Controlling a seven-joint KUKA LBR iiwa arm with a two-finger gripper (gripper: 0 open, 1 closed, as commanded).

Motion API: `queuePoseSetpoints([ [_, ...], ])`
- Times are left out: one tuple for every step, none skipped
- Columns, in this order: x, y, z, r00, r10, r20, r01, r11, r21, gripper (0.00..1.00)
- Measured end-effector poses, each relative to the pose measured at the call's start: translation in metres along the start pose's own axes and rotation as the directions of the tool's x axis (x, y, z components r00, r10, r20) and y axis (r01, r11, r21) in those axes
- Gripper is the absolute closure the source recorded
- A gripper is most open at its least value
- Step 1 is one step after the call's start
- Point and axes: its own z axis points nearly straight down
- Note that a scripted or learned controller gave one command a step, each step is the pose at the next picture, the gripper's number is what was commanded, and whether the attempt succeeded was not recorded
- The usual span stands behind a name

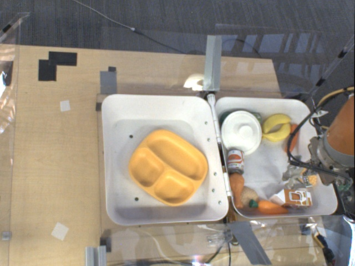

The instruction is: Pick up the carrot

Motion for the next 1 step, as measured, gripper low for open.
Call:
queuePoseSetpoints([
  [-0.0147,0.0156,0.0003,0.999,-0.036,0.001,0.036,0.999,-0.003,1.0],
])
